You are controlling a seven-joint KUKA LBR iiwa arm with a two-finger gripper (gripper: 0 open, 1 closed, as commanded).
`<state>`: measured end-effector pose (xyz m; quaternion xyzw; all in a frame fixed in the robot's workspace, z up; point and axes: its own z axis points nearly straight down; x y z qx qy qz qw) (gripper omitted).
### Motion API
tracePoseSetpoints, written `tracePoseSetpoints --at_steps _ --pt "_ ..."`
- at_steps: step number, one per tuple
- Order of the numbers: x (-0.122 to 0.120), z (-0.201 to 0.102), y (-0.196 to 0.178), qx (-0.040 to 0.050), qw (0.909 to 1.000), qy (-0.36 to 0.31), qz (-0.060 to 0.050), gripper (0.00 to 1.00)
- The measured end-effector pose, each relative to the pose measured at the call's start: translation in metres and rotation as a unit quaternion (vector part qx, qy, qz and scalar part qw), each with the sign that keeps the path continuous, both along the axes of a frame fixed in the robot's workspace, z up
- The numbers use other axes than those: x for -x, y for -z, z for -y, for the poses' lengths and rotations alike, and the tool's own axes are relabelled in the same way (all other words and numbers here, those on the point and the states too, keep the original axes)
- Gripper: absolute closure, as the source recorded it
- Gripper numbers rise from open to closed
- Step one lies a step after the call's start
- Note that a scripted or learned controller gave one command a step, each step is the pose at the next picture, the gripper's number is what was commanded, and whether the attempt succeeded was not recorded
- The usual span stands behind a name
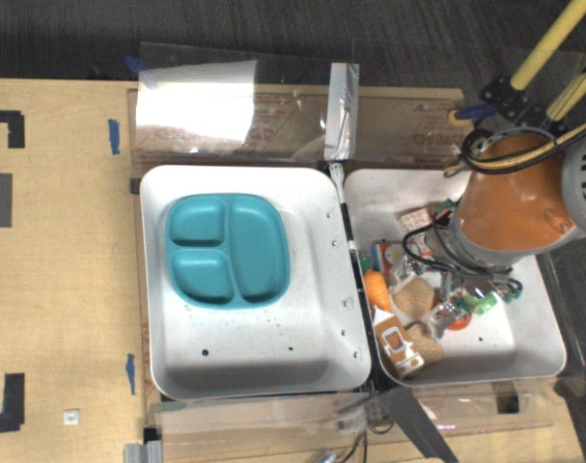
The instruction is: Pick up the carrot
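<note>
The carrot [376, 288] is a small orange piece lying near the left wall of the right bin [534, 350], among other toy foods. The arm's orange band and grey wrist hang over the middle of that bin, and the gripper [445, 302] reaches down into the pile just right of the carrot. Its tips are buried in the clutter and hidden by the wrist. Nothing shows as lifted off the bin floor.
A teal divided plate [227, 247] lies in the left bin [244, 355]. Around the carrot sit a brown bread-like piece [414, 300], a brown-and-white packet [401, 347], and small green and red items [471, 307]. Yellow poles stand at the upper right.
</note>
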<state>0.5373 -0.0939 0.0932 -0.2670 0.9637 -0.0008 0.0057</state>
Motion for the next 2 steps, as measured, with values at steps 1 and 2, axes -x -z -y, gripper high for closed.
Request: tracePoseSetpoints --at_steps 1,2 --pt "-0.002 0.001 -0.012 0.0013 1.0 0.001 0.004 1.0" --pt "-0.051 0.049 -0.004 0.0006 0.9998 -0.018 -0.001 1.0"
